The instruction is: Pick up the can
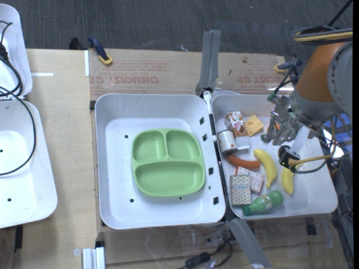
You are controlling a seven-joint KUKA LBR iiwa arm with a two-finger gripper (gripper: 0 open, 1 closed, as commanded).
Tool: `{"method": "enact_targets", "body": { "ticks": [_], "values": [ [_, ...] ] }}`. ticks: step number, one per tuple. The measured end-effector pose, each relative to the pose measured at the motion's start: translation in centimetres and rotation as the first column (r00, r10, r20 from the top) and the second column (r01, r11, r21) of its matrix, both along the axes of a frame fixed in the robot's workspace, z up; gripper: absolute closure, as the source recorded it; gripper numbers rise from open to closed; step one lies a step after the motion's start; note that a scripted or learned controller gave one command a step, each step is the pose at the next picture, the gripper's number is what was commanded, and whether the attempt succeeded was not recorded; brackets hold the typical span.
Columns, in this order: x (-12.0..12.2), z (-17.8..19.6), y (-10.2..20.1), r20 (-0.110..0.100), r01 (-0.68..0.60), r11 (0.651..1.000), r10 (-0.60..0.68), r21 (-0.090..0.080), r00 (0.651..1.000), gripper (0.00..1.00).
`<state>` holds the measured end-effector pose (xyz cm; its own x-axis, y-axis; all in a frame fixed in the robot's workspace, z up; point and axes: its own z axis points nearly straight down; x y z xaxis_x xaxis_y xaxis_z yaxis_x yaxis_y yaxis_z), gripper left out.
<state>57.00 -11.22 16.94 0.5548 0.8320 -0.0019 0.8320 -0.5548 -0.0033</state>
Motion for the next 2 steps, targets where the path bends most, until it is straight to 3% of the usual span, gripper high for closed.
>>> {"method": "enact_targets", "body": {
  "ticks": [1,2],
  "values": [
    [-0.1,16.2,2.1,0.000,-0.037,0.999,0.037,-0.002,0.999,1.00],
    [4.4,27.1,6.2,0.000,-0.270,0.963,0.270,-0.002,0.963,1.00]
  ]
}}
